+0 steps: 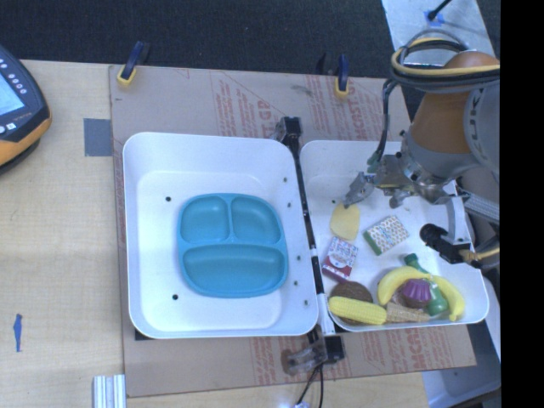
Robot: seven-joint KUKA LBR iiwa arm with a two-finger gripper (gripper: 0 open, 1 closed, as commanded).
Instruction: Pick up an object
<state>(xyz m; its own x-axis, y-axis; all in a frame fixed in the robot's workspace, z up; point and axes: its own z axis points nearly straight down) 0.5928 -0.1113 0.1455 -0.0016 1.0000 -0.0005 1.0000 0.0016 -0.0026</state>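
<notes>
The tool [374, 187] hung over the upper part of the right bin [319, 164]; whether it was spread or pinching, I could not tell. Just below it lay one pale yellow piece [345, 223] and one patterned packet [386, 234]. Farther below sat one small red-and-white carton [341, 258], one corn cob [357, 311] and one banana [391, 284]. Well to its left, the other bin [144, 228] carried one blue divided plate [232, 245].
</notes>
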